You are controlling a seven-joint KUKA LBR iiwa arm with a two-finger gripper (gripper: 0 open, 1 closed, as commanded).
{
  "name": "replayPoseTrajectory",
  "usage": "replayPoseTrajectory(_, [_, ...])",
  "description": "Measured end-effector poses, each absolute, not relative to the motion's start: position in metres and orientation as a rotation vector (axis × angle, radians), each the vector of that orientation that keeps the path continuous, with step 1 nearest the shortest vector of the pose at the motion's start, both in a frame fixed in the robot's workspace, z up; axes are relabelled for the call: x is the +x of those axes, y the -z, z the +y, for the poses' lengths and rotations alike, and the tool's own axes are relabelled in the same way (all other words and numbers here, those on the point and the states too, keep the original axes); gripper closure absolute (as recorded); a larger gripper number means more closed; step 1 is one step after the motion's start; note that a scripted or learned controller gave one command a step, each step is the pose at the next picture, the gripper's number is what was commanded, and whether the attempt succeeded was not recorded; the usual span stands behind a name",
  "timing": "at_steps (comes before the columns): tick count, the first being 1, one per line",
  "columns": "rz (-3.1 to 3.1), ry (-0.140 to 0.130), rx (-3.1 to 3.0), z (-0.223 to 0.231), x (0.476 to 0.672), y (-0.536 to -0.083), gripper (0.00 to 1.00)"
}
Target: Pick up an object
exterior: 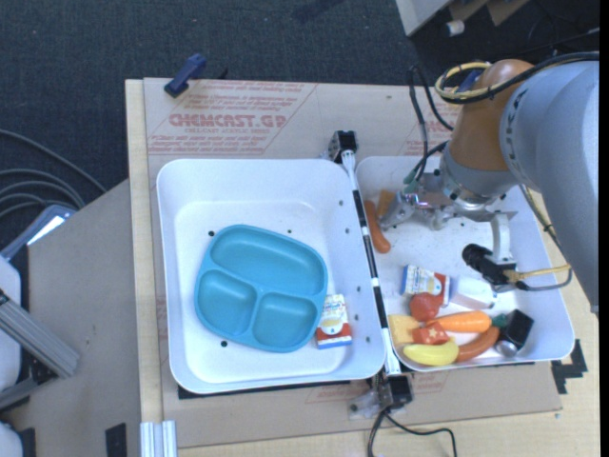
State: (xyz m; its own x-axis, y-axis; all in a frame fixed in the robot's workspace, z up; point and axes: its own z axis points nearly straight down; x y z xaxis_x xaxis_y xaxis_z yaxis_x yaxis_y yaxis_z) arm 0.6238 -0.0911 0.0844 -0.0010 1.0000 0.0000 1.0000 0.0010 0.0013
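My gripper (420, 209) hangs low over the back of the right bin (542, 298), under the orange wrist band. An orange sausage-shaped piece (379, 227) lies just left of it, against the wall between the bins. Toward the front of that bin lie a small carton (423, 281), a tomato (425, 306), a carrot (464, 322), a banana (433, 354) and a reddish sausage (483, 343), packed close together. Nothing shows as held by the gripper.
The left bin (181, 217) holds a blue divided plate (262, 287) and a small carton (333, 318) at its front right. A small black object (518, 329) rests in the right bin's front right corner. A blue clip (185, 74) lies on the board behind.
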Motion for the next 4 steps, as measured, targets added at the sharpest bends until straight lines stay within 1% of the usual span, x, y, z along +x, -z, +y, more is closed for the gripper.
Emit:
replayPoseTrajectory(1, [2.222, -0.001, 2.217, -0.091, 0.624, -0.095, 1.00])
replayPoseTrajectory(2, [2.222, -0.001, 2.217, -0.091, 0.624, -0.094, 0.00])
replayPoseTrajectory(3, [2.222, -0.002, 2.215, -0.091, 0.625, -0.104, 1.00])
replayPoseTrajectory(4, [2.222, -0.001, 2.215, -0.091, 0.624, -0.104, 0.00])
